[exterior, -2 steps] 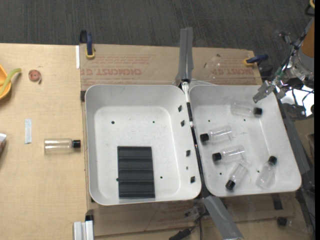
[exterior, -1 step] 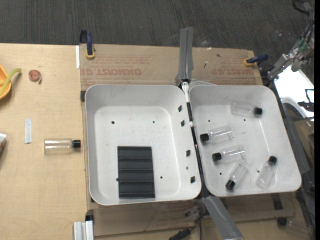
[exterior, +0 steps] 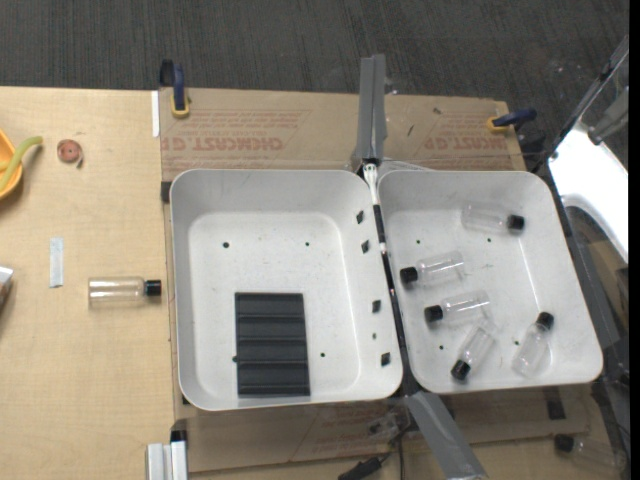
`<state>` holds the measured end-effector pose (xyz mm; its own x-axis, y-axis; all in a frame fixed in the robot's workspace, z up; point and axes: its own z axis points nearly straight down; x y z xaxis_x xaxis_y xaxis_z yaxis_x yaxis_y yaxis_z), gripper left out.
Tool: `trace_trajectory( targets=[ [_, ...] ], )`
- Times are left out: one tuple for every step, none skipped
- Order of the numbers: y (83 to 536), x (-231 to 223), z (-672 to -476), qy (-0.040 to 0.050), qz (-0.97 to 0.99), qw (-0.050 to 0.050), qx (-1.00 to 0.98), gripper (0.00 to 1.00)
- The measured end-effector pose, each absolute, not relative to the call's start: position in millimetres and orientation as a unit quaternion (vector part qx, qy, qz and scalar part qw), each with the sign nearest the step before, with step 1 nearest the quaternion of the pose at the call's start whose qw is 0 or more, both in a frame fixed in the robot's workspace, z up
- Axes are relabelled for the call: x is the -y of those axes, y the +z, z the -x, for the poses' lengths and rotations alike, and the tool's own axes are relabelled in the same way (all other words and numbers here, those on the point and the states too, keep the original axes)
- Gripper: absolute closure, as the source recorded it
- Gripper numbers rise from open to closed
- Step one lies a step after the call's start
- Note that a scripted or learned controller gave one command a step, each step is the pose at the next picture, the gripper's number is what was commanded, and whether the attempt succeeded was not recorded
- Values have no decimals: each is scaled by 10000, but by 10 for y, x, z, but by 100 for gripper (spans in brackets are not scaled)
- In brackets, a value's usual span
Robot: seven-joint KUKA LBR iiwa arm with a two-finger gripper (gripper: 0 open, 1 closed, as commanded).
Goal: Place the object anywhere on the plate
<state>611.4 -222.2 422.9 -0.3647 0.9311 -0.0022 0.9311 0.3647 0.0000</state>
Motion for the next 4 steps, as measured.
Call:
trace_trajectory(
  targets=[
    [4404,1396,-6597,-10,-6789,3,-7343,0],
    [4398,2208,-6594,-11,-6451,1,-7641,0],
    [4409,2228,-6405,-10,-6715,-4,-7410,0],
    [4403,2223,-6596,-11,-7155,2,-6986,0]
  ],
)
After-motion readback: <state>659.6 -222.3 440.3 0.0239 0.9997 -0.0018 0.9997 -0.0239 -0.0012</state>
